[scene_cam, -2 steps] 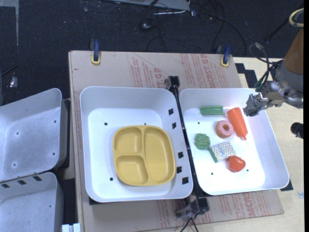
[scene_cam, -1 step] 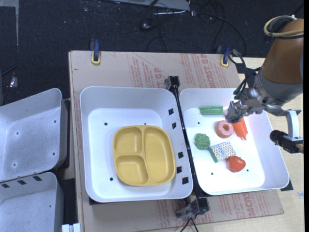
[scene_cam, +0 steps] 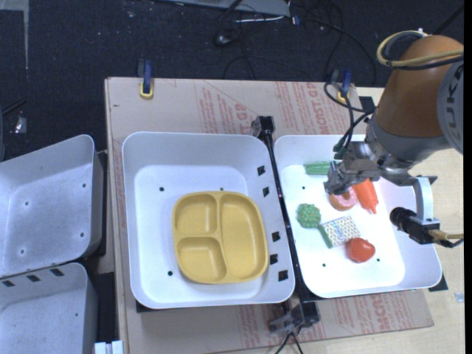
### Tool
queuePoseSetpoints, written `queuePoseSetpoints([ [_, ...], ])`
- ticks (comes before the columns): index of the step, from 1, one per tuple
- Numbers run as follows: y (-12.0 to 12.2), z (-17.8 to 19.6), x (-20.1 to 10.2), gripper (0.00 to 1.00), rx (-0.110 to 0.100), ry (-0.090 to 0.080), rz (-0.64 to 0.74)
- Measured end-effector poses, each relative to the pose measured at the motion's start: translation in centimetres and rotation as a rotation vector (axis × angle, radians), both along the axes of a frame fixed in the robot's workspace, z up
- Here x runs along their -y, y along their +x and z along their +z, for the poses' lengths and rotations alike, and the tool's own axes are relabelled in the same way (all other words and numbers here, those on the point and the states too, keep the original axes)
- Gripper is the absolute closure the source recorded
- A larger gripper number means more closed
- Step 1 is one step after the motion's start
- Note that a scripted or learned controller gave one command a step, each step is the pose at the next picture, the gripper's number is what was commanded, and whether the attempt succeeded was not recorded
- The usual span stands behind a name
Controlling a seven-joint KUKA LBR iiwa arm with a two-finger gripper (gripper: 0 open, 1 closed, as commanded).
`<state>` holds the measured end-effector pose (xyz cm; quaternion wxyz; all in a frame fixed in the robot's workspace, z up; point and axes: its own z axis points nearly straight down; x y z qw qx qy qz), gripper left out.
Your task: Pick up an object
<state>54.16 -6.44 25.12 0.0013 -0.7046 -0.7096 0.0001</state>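
Jaws: the gripper hangs low over the right bin's far half, directly above a small pinkish round object; whether the jaws are open or closed cannot be told from this angle.
Pinkish object: sits on the bin floor, partly covered by the gripper, contact unclear.
Orange carrot-like piece: lies just beside the pinkish object, on its right, pointing toward the near rim.
Green bar: a flat green strip rests left of the gripper, near the bin's far wall.
Broccoli-like toy: lies near the bin's left side, toward the divider.
Patterned packet: a small checked card lies tilted at mid-bin, between the broccoli-like toy and the red piece.
Red tomato-like piece: rests toward the near wall.
Right bin: white, shallow, carrying all the small items.
Left bin: holds a yellow three-compartment plate at its centre.
Arm: grey with an orange band, reaching in from the right.
Tabletop: brown board under both bins.
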Motion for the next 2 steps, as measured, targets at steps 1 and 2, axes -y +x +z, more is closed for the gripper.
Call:
queuePoseSetpoints([
  [1,-1.6,-0.5,-5.8,1.00,-0.001,0.001,0.001],
  [2,-1.7,-1.0,-10.2,1.00,0.000,0.000,0.001],
])
